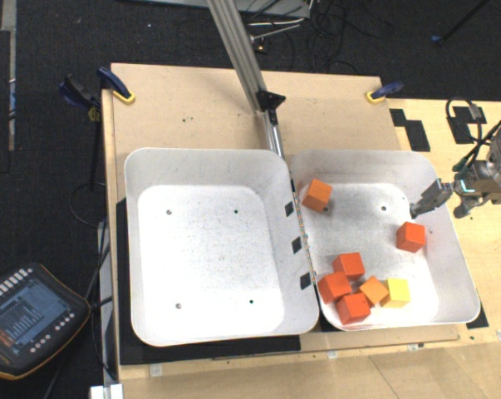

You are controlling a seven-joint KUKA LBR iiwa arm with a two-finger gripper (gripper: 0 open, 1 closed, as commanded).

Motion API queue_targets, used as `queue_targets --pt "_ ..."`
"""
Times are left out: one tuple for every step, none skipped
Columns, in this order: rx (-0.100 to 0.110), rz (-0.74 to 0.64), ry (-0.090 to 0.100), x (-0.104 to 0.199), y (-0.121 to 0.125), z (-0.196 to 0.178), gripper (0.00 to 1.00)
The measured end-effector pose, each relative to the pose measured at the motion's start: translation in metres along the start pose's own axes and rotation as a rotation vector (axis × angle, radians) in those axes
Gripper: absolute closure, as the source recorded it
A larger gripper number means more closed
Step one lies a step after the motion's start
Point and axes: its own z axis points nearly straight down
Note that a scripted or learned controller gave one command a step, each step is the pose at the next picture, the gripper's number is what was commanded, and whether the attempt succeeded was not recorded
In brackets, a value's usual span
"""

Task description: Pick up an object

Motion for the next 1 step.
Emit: queue_targets --pt "-0.004 0.000 -0.001 0.0001 0.0008 -0.0021 0.00"
